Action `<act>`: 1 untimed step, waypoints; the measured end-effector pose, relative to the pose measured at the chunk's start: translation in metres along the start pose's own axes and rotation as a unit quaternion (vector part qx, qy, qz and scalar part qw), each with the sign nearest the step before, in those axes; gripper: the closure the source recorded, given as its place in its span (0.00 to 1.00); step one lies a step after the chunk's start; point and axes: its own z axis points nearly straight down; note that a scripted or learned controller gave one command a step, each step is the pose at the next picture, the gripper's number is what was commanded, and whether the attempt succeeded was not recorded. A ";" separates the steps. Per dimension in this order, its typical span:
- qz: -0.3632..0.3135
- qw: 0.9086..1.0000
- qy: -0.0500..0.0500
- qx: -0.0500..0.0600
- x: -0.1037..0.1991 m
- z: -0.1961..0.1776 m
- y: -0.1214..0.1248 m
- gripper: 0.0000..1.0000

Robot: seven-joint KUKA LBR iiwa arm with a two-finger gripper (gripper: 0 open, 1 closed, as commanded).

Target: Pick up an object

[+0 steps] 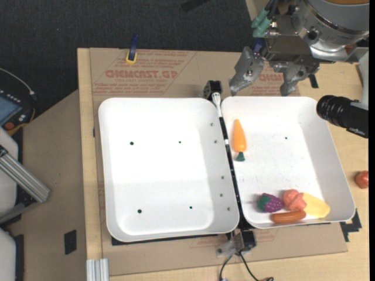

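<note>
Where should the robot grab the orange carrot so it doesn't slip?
Probably across the middle of the carrot, coming straight down from above. It lies flat and alone, lengthwise beside the right bin's inner wall, so the jaws should close across its narrow width, away from the small green tip.
</note>
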 end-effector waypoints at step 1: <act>0.004 1.000 -0.001 0.005 -0.039 0.125 -0.005 0.00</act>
